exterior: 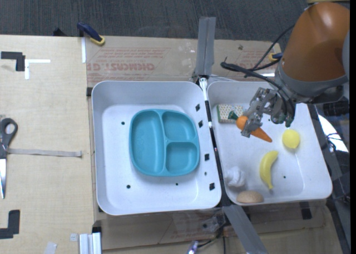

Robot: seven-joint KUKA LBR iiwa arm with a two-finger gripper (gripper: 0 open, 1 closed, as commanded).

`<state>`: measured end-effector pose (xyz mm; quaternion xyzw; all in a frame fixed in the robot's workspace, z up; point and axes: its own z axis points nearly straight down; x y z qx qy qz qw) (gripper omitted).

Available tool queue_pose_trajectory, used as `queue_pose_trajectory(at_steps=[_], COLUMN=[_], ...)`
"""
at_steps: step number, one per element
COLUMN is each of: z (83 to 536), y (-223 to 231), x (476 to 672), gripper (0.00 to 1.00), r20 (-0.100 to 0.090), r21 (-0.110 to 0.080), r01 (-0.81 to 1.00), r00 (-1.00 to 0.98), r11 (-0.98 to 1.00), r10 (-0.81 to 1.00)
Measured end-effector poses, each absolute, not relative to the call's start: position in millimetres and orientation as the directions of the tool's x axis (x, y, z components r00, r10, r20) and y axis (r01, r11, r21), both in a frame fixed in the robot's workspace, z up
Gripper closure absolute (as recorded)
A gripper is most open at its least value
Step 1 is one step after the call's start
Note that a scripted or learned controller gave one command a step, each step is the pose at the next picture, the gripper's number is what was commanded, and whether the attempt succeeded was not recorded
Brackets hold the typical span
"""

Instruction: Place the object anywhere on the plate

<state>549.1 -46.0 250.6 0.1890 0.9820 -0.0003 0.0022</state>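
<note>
A teal three-compartment plate (164, 142) lies in the left white bin (105, 153). In the right bin (311, 183), my gripper (250, 125) reaches down from the right and is shut on an orange toy carrot (260, 133). The carrot's round end pokes out to the left of the fingers and its pointed end to the lower right. The gripper and carrot are in the upper left part of the right bin, just right of the wall between the bins and well right of the plate.
The right bin also holds a green and white sponge (228, 113), a yellow lemon (291, 139), a banana (268, 169), a small white object (235, 177) and a tan round item (250, 197). Scissors (5, 150) lie on the bench at far left.
</note>
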Motion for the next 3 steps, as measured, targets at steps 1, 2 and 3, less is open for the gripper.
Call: queue_pose_trajectory(at_steps=[1, 2, 3], z=[191.2, 191.3, 200.6], y=[19.7, 19.6, 19.5], x=[562.6, 562.7, 564.1], gripper=[1.0, 0.0, 1.0], r20=[0.0, -0.001, -0.004], r21=[0.0, 0.0, 0.001], r01=[0.197, 0.197, 0.198], r00=[-0.98, -0.98, -0.98], r11=[0.98, 0.98, 0.98], r10=[0.197, 0.197, 0.198])
